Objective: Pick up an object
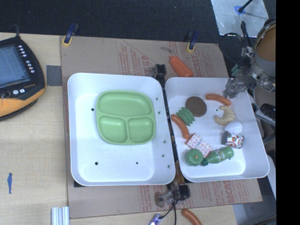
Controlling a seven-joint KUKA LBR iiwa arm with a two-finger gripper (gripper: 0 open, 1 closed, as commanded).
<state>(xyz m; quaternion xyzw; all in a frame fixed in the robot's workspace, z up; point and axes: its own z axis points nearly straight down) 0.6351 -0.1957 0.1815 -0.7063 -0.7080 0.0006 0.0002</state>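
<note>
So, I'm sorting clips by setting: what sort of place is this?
Probably a robot lab bench: two white bins clamped onto cardboard, a teach pendant at the left, and toy food laid out for grasp trials.

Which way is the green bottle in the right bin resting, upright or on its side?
On its side. The green bottle lies flat on the floor of the right bin, its length running across the bin, next to a green round toy.
</note>
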